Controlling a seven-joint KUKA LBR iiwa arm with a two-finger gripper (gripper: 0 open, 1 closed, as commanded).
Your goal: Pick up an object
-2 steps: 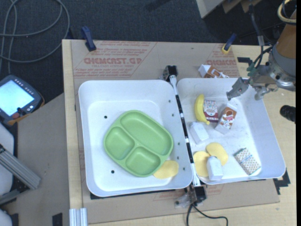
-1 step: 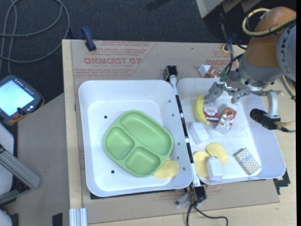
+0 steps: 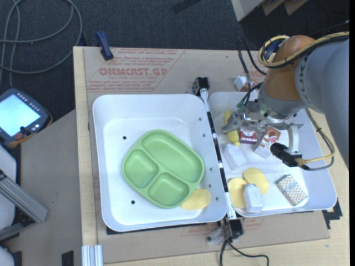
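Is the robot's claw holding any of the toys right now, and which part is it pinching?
It cannot be told. The gripper is down among the small things in the right bin, but the arm covers the spot where it meets them.

Red "CHEMCAST GP" on bench board [image 3: 133,71]

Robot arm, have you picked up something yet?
Not that the view shows. The grey arm's gripper is low over the right white bin, among small packets and a yellow piece. Whether it grips anything cannot be told. The green divided plate lies in the left white bin. Grasping and lifting remain.
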